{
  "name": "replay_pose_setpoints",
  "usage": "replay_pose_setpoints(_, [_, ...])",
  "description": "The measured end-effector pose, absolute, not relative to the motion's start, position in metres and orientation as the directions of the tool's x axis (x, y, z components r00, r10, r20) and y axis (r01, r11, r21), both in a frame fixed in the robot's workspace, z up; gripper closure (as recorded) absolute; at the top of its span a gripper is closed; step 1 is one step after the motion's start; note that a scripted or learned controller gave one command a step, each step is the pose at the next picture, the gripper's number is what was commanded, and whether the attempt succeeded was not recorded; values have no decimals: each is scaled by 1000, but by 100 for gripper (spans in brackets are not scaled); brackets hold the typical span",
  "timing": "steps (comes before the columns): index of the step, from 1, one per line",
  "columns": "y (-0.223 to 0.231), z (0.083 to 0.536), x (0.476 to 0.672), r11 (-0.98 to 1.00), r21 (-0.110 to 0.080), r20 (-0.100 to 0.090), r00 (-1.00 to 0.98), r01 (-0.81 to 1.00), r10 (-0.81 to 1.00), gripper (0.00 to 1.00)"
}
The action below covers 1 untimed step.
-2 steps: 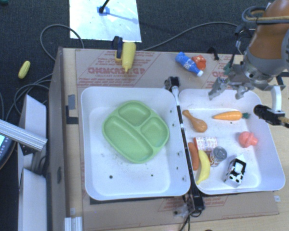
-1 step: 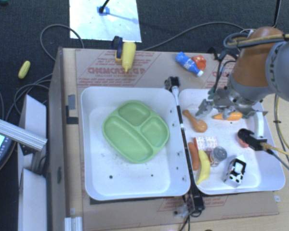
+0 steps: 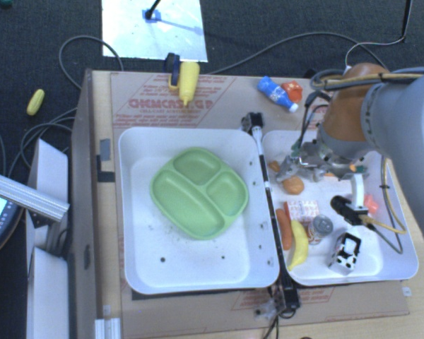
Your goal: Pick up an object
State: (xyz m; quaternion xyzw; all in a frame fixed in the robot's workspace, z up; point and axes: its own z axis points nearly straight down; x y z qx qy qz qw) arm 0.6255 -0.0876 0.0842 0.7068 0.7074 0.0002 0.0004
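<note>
Checker: Gripper [image 3: 299, 167], where was it?

Annotator: Low over the right bin [image 3: 403, 260], far-left part, near the divider. Grey arm [image 3: 403, 111] came in from the right, orange band just above the wrist.

Checker: Open or closed?

Annotator: Could not tell, the wrist blocked that part. Nothing seen held.

Checker: Closest object?

Annotator: Orange-brown lump [image 3: 293, 185], rounded, smooth, matte, like toy food. It lay on the bin floor just below the gripper in view. Touching or apart, could not tell.

Checker: How did it sit against the rest?

Annotator: Small orange bit [image 3: 274, 166] just to its left. Pink checked packet [image 3: 302, 209] nearer the camera, then carrot [image 3: 284, 226] and banana [image 3: 299, 244] side by side along the divider. Grey can [image 3: 321, 225] was beside the banana, black-and-white cow toy [image 3: 346, 251] at the near edge.

Checker: Left bin [image 3: 138, 189]?

Annotator: Green divided plate [image 3: 199, 191], three compartments, tilted. Yellow bottle [image 3: 187, 80] and blue bottle [image 3: 276, 94] lay on the cardboard outside both bins.
</note>
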Motion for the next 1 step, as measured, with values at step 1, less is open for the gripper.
replay_pose_setpoints(1, [-87, 95, 627, 2, 4, 0, -2, 1000, 1000, 100])
